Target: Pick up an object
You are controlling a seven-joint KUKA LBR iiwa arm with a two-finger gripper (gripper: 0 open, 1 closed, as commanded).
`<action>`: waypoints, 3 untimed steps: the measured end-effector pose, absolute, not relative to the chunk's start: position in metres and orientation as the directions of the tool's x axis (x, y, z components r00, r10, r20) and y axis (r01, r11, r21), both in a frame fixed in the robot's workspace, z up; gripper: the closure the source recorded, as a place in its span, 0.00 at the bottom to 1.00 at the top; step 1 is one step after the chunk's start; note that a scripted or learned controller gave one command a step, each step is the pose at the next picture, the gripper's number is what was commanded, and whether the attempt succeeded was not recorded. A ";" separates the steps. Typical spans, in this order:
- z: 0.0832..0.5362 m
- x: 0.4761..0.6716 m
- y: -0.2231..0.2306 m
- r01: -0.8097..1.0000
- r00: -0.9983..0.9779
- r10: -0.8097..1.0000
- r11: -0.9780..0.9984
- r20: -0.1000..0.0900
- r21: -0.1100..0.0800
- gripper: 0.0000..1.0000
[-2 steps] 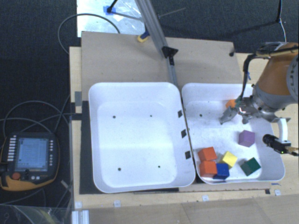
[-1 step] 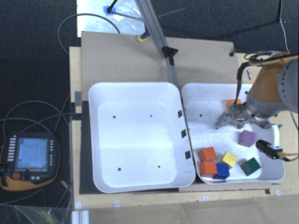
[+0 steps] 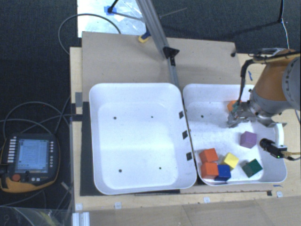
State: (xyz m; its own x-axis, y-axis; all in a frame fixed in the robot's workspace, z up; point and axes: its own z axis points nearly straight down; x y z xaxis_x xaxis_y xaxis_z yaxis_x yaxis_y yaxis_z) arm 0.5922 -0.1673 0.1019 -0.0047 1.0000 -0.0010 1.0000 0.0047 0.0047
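Over the right bin (image 3: 282, 173), gripper (image 3: 233, 120) lowered beside an orange block (image 3: 231, 106), finger state indiscernible; nothing visibly lifted, pickup still pending.

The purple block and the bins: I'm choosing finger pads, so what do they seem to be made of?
The purple block looks like painted wood or foam: matte, flat faces, no glare; I can't tell which. The bins look like moulded white plastic, smooth, with rounded corners and a soft sheen.
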 end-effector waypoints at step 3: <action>0.232 0.597 -0.122 1.000 -0.010 1.000 0.010 0.001 0.003 1.00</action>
State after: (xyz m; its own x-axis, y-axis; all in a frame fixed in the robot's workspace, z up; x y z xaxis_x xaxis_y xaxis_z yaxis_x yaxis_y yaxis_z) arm 0.5966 -0.1217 0.2319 -0.0101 0.9999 0.0012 0.9999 0.0101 0.0033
